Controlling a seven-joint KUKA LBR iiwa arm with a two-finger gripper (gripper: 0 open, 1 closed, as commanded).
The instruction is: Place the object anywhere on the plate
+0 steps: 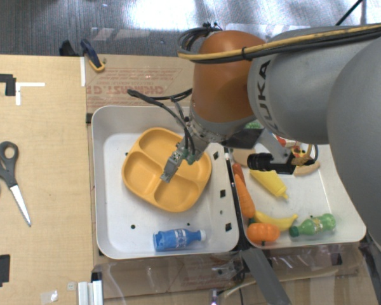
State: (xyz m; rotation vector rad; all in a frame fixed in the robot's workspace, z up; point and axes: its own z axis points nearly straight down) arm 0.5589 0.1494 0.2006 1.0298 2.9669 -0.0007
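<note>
— While the gripper (173,165) is being held low over the yellow plate (153,189), is anything being carried between the fingers?

— That cannot be told; the tip is being seen too small and dark.

— Where is the object lying from there?

— Which object is meant is not being shown. A blue bottle (178,238) is lying below the plate in the left bin (111,227), long axis across; the toy food is being kept in the right bin (343,202).
</note>
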